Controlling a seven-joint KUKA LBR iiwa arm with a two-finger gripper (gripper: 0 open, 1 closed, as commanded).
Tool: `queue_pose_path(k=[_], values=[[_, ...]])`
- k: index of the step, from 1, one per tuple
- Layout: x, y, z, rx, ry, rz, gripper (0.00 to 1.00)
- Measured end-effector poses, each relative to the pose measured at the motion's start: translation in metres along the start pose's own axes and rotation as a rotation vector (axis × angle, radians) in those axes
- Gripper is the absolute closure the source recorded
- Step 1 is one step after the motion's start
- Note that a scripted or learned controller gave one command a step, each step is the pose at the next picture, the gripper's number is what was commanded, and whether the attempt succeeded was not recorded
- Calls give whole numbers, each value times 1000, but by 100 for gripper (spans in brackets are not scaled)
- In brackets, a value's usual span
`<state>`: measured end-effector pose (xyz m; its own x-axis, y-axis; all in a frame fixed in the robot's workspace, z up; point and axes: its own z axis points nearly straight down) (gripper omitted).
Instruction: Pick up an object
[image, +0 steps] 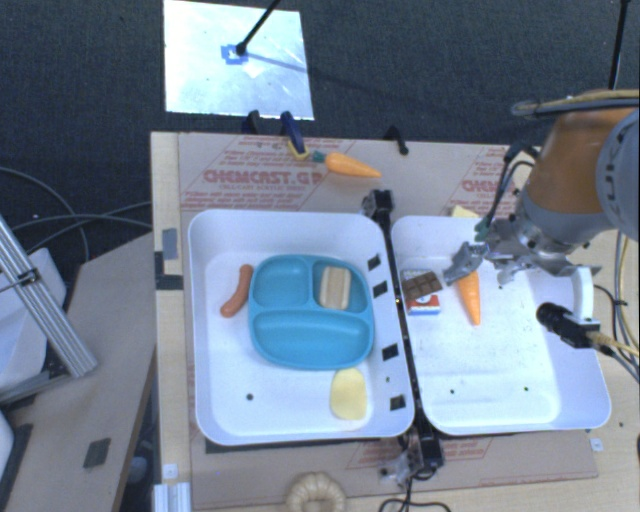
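Note:
An orange carrot (469, 298) lies in the right bin (520, 400) near its back left part, pointing toward the front. Beside it on the left sits a small brown-topped block (421, 289). My gripper (485, 268) hovers just above the carrot's upper end and looks open, with one grey finger (462, 264) left of the carrot top and the other to its right. Nothing is between the fingers. The left bin (215, 400) holds a blue divided plate (300, 335) with a bread piece (334, 288), a sausage (237, 291) and a pale yellow piece (349, 394).
A second carrot (346, 165) lies on the board behind the bins, near a blue clamp (292, 130). A yellow item (462, 212) peeks over the right bin's back rim. A black fitting with a cable (562, 325) hangs off the arm over the right bin.

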<state>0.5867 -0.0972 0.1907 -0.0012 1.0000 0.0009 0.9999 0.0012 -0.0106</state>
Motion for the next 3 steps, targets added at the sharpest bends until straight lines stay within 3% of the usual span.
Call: queue_pose_path(k=[1, 3], values=[[0, 3, -6, -12, -1, -2, 0], [5, 8, 105, -13, 2, 1, 0]])
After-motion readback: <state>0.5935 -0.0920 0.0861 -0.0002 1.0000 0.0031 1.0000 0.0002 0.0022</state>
